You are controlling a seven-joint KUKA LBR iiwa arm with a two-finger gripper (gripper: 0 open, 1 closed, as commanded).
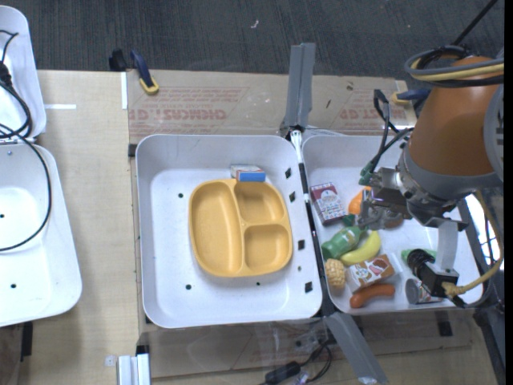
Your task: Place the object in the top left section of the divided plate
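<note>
Fingers: can't tell how far apart they are or whether anything sits between them; the gripper [375, 212] is a dark cluster low over the right bin [321, 147], right of frame centre, partly masked by its own wrist hardware. Gripper tip sits just above a banana [365, 248] and a green item [342, 238], which touch each other.

Which object is the target isn't clear. Candidates all lie in the right bin: a red-and-white carton [326, 202] in the bin's upper left, something orange [356, 204] beside it, a corn cob [335, 274] by the lower left wall, a small printed box [371, 271], and a red sausage-shaped item [373, 294] near the bottom edge.

Divided plate [240, 228] is yellow, centred in the left bin [160, 239], one long section on its left, two smaller ones on its right. A small blue-topped box [248, 172] touches the plate's upper rim.

Arm [457, 127], orange band visible, enters from frame right over the right bin.
</note>
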